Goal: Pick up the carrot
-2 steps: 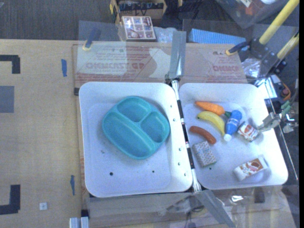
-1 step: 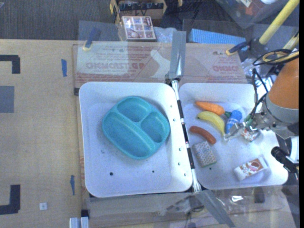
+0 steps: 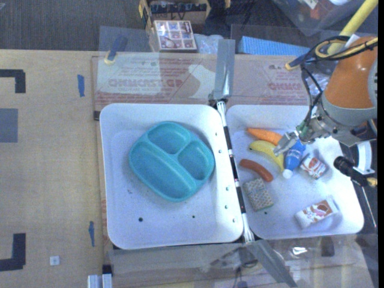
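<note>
Approach phase, by my read: nothing is gripped yet. Going near to far in the right bin (image 3: 354,221): a small red-and-white carton (image 3: 316,212) lies closest to the front rim, then a speckled sponge block (image 3: 258,194), then a reddish sausage (image 3: 256,170) just behind it. Further back a second red-and-white packet (image 3: 314,166) lies beside a blue bottle with a white cap (image 3: 292,159), and a banana (image 3: 268,151) touches that bottle's left side. The carrot (image 3: 264,135) lies just behind the banana, almost touching it, pointing left toward the divider between the bins. The pincer (image 3: 290,141) hangs at the carrot's right end, right over the banana and bottle cluster; I read its fingers as parted, with nothing between them, though the view is small and I'm not certain. The left bin (image 3: 114,125) holds a teal divided plate (image 3: 172,159), well away from the action. Beyond both bins, cardboard sheets lie flat on the table (image 3: 48,131). Next move, as I judge it: shift the pincer left and slightly back to centre on the carrot's body, align the fingers across its width, then descend. Risk is the banana crowding the near side; a finger could land on it or drag it along.
</note>
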You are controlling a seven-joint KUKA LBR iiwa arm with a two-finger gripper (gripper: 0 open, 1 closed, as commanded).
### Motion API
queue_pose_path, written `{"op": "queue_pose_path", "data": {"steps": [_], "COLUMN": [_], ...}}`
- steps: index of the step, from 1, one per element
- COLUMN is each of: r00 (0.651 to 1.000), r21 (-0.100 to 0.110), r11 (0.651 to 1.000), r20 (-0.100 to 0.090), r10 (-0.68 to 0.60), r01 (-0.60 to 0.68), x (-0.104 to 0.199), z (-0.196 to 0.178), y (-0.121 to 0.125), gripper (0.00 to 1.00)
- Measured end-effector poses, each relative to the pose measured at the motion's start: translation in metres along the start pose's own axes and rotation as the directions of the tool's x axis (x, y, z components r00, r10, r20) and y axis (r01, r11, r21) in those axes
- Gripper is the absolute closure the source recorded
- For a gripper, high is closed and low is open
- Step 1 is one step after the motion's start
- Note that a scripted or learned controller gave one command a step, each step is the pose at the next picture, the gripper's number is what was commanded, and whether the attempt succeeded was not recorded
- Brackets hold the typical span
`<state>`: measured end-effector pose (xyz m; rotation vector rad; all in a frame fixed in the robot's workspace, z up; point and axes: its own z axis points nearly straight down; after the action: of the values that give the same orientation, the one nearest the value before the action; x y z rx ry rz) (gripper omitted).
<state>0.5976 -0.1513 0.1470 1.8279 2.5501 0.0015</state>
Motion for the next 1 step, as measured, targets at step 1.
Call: {"op": "queue_pose_path", "data": {"steps": [1], "r00": [0.945], "r21": [0.002], "r11": [0.945], "r20": [-0.003], "r10": [-0.327], "r01": [0.327], "x": [-0.0023], "z": [0.0548], "y": [0.0643], "gripper": [0.00]}}
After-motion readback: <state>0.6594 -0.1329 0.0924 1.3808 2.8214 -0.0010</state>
